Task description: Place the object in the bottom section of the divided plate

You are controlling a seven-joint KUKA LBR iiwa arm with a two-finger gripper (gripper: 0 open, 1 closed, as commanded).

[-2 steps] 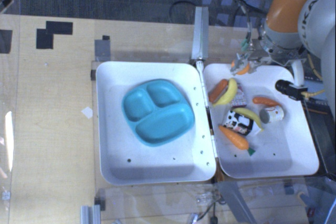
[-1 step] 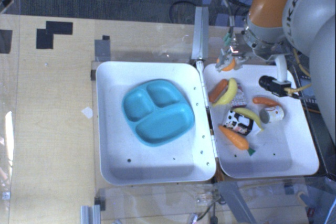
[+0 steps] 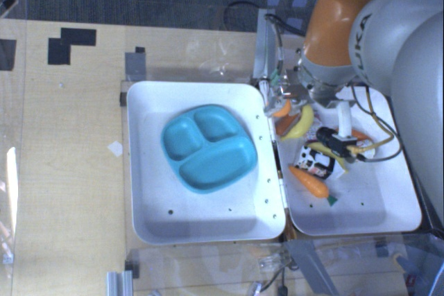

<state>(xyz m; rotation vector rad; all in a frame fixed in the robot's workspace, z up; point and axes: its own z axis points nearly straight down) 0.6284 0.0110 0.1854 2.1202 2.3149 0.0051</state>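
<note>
reaching in from the right, the arm (image 3: pixel 388 38) is holding its gripper (image 3: pixel 290 95) low over the far left corner of the right bin (image 3: pixel 378 208), just beside the wall that meets the left bin (image 3: pixel 201 222). jaw state: cannot tell, as the wrist is covering them from above.

the divided plate (image 3: pixel 208 148) is lying flat near the middle of the left bin. it is blue, with its two small sections facing the bin's far edge and its large bottom section (image 3: pixel 216 167) facing the near edge.

the loose things are all lying in the right bin, along its left side (which of them is the task's object cannot be told). a yellow banana (image 3: pixel 301 123) is resting just on the near side of the gripper, touching or almost touching an orange piece (image 3: pixel 280 109) by the bin's left wall. a black-and-white toy (image 3: pixel 313 163) is sitting closer to the bin's middle. a carrot (image 3: pixel 310 182) is lying at a slant just beside the toy, toward the near edge.
</note>
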